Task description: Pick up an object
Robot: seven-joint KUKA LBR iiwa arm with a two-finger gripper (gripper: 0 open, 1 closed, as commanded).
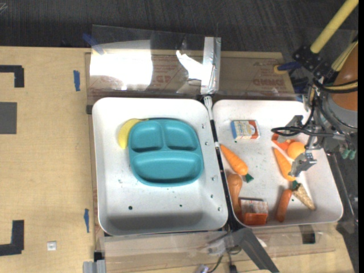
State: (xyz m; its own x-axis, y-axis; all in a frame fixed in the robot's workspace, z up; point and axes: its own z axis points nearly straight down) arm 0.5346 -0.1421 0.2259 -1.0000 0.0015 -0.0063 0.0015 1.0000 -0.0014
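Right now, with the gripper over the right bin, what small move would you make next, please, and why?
Probably a short descent: the gripper sits over an orange carrot in the right bin, with nothing visibly held, so lowering onto that carrot seems the nearest pick.

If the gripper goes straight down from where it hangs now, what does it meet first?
Most likely the orange carrot piece in the right bin; the gripper hangs just beside it, above the cone-shaped piece. Depth is unclear from this slanted view, so it may land on bare bin floor between them.
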